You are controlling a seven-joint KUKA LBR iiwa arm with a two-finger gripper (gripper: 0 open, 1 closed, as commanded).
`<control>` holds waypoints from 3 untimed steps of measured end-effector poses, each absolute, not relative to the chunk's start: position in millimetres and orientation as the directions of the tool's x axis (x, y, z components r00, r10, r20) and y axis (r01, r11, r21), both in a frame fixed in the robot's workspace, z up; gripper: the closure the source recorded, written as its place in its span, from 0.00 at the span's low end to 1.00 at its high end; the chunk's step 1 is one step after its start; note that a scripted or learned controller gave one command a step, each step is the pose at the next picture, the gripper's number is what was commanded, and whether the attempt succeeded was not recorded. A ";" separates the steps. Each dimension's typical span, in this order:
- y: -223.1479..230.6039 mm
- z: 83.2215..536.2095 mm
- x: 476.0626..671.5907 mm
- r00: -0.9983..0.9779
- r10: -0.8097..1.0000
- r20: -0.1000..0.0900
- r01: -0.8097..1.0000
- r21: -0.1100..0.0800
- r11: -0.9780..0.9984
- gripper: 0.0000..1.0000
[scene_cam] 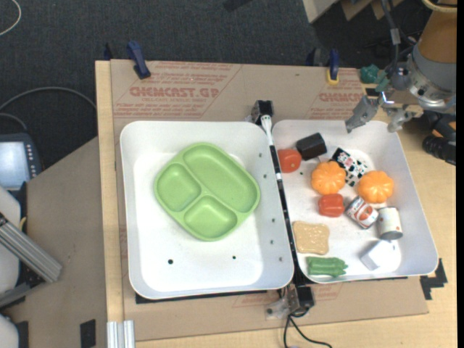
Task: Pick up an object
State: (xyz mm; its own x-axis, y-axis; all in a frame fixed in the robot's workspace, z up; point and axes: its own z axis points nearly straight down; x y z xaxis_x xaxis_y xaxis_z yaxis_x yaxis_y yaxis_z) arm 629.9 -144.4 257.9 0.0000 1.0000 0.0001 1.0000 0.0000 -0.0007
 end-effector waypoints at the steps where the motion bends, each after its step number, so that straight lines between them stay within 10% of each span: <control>1: -138.7 109.7 596.7 -0.001 1.000 -0.007 1.000 0.021 0.001 0.00; 2: -142.1 119.6 596.3 0.003 1.000 -0.012 1.000 0.023 -0.003 1.00; 3: -231.4 194.0 555.1 0.009 1.000 -0.008 1.000 0.007 -0.009 1.00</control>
State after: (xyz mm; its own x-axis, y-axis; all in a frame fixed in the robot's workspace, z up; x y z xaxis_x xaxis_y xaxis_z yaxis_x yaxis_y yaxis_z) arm 555.1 -231.4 194.0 0.0094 0.9999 -0.0078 0.9999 -0.0094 0.0066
